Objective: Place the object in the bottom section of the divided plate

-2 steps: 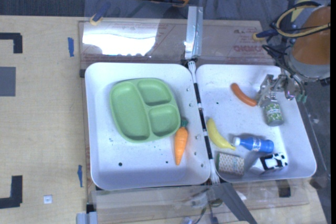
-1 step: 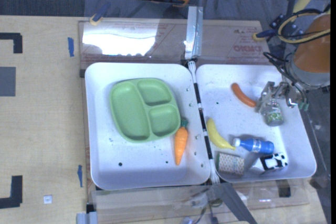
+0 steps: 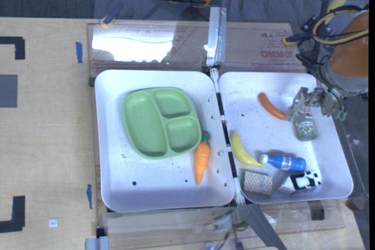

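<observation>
The gripper (image 3: 304,113) hangs over the right bin (image 3: 343,175), its jaws clamped on a small clear bottle (image 3: 305,127), near a toy sausage (image 3: 272,106). The green divided plate (image 3: 161,122) lies in the left bin (image 3: 111,143), a toy carrot (image 3: 201,161) just beside it.

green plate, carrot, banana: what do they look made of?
Green plate: probably moulded plastic, matte, in one even pale green with soft rounded dividers.
Carrot: likely a plastic toy, smooth, flat orange with a small green tip.
Banana: also looks like toy plastic, uniform yellow with a slight sheen. Rubber or foam can't be ruled out for either.
</observation>
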You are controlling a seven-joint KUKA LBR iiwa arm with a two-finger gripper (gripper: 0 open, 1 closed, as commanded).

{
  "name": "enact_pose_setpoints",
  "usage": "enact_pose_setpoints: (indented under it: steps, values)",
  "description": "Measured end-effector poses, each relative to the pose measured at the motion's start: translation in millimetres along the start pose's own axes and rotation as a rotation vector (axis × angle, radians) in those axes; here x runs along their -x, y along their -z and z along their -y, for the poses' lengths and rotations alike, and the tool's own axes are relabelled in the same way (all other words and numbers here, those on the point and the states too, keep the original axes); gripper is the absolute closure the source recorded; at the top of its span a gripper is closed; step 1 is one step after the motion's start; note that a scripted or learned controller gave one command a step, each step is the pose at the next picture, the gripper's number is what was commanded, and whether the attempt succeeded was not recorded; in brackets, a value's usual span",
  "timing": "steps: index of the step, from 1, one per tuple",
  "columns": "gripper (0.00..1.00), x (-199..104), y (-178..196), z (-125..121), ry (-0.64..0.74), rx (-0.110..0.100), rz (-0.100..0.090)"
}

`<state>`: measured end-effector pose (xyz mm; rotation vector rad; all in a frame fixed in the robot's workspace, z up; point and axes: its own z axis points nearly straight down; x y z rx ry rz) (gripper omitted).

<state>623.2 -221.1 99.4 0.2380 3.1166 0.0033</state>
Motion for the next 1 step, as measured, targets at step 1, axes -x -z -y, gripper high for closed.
enact_pose_setpoints:
  steps: [1]
  values:
    - [1.00,-63.8,-2.9,12.1,0.053,-0.003,-0.011]
